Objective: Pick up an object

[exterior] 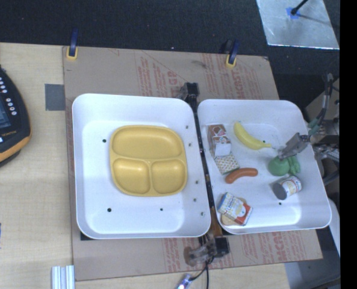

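Low at the right bin's (313, 218) far right edge, the hand (294, 144) sits just above the green toy (280, 165), its grip impossible to tell, and closing off-centre could nudge that toy into the can (286, 187) beside it.
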Available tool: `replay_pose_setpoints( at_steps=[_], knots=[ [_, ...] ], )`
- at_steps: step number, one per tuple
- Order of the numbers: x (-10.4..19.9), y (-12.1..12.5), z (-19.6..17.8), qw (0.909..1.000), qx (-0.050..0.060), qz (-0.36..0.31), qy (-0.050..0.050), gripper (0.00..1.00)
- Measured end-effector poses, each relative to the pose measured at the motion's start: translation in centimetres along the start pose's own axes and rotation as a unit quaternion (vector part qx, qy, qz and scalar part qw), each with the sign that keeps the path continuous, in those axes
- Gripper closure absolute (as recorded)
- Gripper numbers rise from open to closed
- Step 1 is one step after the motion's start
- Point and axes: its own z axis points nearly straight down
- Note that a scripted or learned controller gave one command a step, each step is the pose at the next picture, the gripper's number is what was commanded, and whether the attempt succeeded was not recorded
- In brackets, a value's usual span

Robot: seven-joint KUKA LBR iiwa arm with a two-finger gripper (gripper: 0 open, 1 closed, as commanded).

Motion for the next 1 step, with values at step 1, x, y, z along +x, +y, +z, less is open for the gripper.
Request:
replay_pose_setpoints(
  at_steps=[1],
  knots=[
    [-2.3,7.05,18.5,1.0,0.002,-0.001,0.0,0.0]
  ],
)
